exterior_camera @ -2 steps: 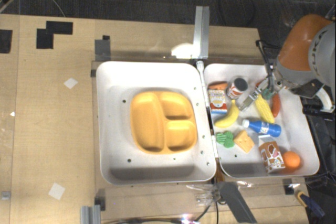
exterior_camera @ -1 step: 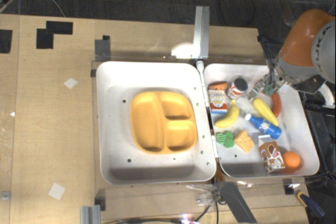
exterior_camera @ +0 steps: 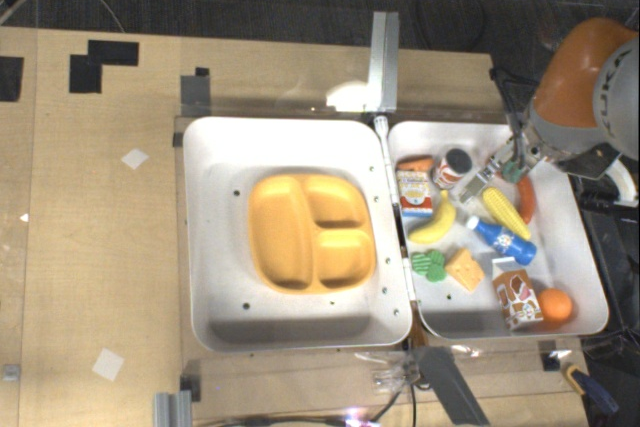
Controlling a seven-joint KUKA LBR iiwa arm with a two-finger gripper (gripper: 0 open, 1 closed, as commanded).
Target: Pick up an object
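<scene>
tool (exterior_camera: 487, 177) low in right bin (exterior_camera: 590, 260) beside corn (exterior_camera: 501, 209).

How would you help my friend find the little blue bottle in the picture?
Look in the right white bin, the one crowded with toy food. Near its middle, just below the yellow corn and right of the banana, lies the blue bottle. It is the only blue thing there, with a white cap.

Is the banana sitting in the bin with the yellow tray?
No, the banana lies in the right bin; the yellow tray is in the left bin.
</scene>
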